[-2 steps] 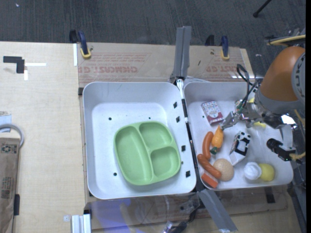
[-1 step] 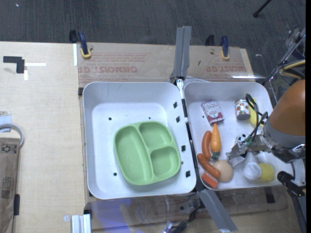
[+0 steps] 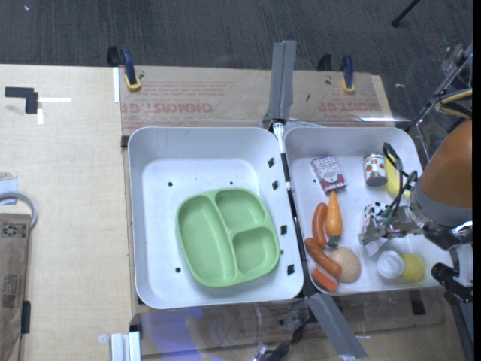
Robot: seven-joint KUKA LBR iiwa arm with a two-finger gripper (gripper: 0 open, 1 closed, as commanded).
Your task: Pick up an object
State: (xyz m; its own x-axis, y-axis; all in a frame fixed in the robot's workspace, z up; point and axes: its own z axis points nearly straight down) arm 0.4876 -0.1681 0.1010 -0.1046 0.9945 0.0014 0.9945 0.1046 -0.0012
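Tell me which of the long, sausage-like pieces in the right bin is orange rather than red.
The carrot, upright in the view beside the red sausage; it is orange with a green tip, while the others are red.

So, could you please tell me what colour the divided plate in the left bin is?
The divided plate is light green, seen clearly in the camera view.

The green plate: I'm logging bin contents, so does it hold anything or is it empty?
Empty. The green plate lies flat in the left bin, its three compartments bare.
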